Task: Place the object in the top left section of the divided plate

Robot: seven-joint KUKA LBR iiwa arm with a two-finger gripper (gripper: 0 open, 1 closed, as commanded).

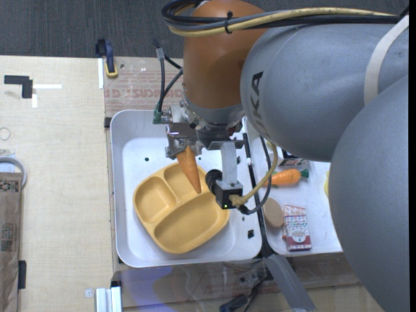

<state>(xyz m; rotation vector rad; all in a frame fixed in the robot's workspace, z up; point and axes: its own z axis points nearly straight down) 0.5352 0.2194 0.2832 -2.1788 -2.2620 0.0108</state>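
Orange carrot clamped in my gripper, tip hanging over yellow divided plate in left bin. Centre it over top-left section, drop low b4 letting go.

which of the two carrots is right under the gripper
The carrot pointing down over the yellow divided plate; the other carrot lies in the right bin.

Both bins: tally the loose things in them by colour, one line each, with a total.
Yellow: 1, the divided plate in the left bin.
Orange: 2, the carrot-like cone under the gripper and the carrot in the right bin.
Tan: 1, the round piece.
Red and white: 1, the small carton.
Total: 5
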